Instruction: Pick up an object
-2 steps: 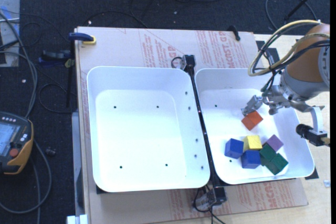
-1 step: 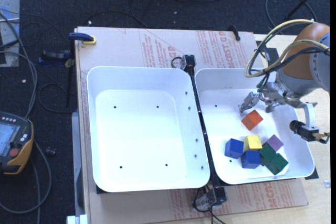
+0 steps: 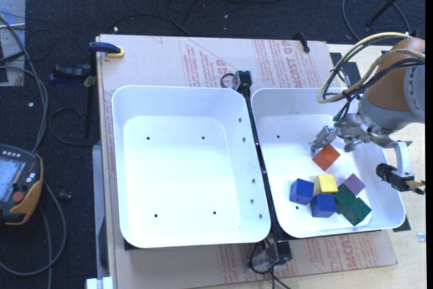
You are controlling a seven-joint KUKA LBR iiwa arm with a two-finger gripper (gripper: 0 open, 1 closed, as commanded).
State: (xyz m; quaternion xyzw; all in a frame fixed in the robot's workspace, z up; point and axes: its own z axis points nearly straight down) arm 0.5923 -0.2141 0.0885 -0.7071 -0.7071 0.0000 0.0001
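An orange block (image 3: 327, 158) sits in the right bin (image 3: 284, 112), directly under the tip of my gripper (image 3: 326, 144). The gripper reaches in from the right, and its grey body touches or overlaps the block's upper edge. Whether the block is gripped is unclear from this angle. Nearer the bin's front edge lies a cluster of blocks: a blue one (image 3: 302, 191), a yellow one (image 3: 327, 183), a second blue one (image 3: 324, 205), a purple one (image 3: 353, 183) and a green one (image 3: 353, 206).
The left bin (image 3: 135, 105) stands beside the right one, their rims meeting at a dark divider. Cables loop from the arm's wrist (image 3: 392, 95) above the right bin. A handheld controller (image 3: 17, 183) lies on the floor at far left.
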